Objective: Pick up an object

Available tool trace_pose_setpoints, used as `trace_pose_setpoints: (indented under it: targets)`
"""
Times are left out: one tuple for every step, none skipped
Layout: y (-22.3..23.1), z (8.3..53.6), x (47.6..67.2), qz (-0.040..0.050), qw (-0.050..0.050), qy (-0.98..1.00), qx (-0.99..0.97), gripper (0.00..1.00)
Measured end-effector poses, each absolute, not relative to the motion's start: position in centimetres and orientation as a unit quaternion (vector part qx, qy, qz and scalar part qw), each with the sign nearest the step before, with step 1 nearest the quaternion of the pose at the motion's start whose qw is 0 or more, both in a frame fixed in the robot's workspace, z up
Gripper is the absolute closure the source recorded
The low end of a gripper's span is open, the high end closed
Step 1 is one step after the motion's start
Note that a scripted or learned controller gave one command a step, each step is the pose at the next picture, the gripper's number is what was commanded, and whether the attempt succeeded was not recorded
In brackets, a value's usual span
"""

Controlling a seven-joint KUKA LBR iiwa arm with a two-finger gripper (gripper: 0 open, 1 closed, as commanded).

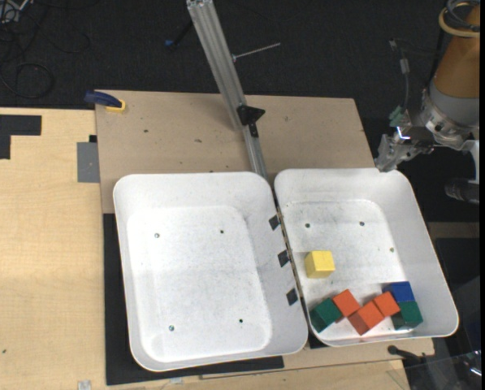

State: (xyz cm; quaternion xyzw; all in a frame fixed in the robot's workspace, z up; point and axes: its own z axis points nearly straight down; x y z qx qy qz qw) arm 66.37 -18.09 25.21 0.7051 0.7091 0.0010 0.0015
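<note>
The two white bins lie nearest the camera, side by side on the bench. The left bin [197, 275] is the broader in this view. The right bin [364, 218] holds all the blocks, and any of them would serve for the task.

Above the bins a metal rail [226, 80] runs at a slant from the top of the view down to the seam between them. The arm [457, 63] stands at the far right, its orange band showing, and the gripper [396, 149] hangs just outside the right bin's far right corner, well apart from every block. Nothing sits between its tips, but whether they are spread or closed I cannot tell at this size.

The blocks crowd the near right corner of the right bin: an orange block [370, 314], another orange block [346, 302], a green block [326, 314], a blue block [400, 292] and a darker green one [406, 316], most of them touching. The yellow block [320, 263] lies apart, nearer the middle.

The risk, as I judge it, is the cluster: closing there could catch two blocks or push one against the wall and lose it. The yellow block looks the safer target.
</note>
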Motion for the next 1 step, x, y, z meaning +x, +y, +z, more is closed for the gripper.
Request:
trace_pose_setpoints:
  targets:
    - [-13.19,23.8,63.92,-0.0012,-0.003,0.708,0.706,1.0]
